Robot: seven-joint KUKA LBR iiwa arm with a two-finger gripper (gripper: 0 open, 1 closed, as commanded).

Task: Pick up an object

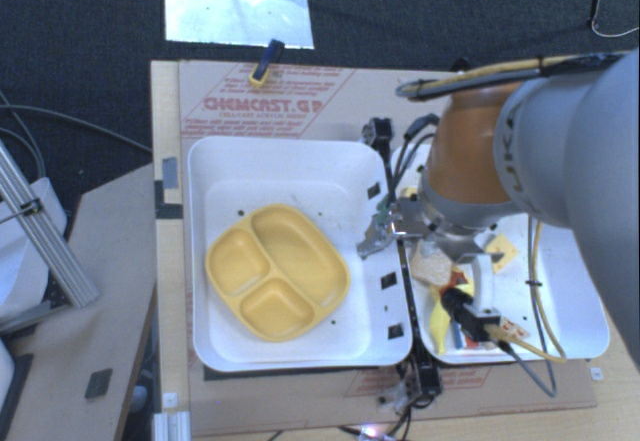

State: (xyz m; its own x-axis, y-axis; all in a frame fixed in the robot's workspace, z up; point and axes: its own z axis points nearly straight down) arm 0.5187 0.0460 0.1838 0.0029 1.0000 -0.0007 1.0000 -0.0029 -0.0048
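The pick is not complete: the claw (432,251) sits low over the left side of the right bin (575,321), masked by the wrist, so its opening cannot be determined and no object is seen in it. A tan piece (431,272) and a yellow scrap (501,252) lie just beside it. A glossy yellow three-compartment tray (275,272) lies flat in the left bin (300,174), well apart.

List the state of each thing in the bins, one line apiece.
Yellow divided plate: right way up, flat in the left bin, compartments bare.
Small objects: clustered in the right bin, partly hidden by the arm.
Hand: low by the wall between the bins; open or shut unclear.
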